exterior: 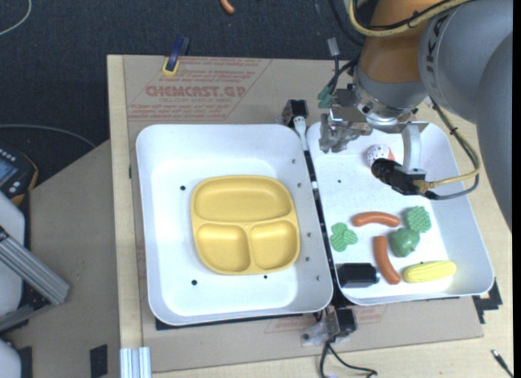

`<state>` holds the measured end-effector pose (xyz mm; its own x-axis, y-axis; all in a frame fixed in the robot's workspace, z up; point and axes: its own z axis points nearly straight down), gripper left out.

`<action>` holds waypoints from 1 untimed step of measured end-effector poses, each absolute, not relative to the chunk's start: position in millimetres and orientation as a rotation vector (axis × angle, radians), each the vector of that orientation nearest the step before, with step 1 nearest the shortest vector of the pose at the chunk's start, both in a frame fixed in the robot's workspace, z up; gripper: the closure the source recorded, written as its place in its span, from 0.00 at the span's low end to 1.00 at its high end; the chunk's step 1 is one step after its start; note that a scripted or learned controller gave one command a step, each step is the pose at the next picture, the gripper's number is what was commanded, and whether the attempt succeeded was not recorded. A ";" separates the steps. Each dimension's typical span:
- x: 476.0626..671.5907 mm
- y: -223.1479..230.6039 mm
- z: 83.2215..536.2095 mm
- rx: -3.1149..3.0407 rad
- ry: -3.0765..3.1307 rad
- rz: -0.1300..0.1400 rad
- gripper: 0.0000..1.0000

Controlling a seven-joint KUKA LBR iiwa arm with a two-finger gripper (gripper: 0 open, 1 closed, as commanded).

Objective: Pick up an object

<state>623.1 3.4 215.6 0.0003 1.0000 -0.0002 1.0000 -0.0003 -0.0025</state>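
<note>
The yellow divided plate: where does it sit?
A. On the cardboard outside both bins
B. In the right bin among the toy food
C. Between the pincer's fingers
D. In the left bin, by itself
D: the yellow divided plate lies flat in the left bin, while the toy food, such as the corn cob, lies in the right bin.

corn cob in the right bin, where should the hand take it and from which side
Probably across the middle of the corn cob, coming straight down from above. It lies flat and lengthwise near the right bin's front rim, so its long sides are the narrow span to close on. The upright sausage sits just off its left end and the green vegetable close behind, so end-on approaches look crowded.
</note>
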 end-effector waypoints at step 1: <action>617.7 9.3 235.6 -2.221 -2.225 -0.004 1.00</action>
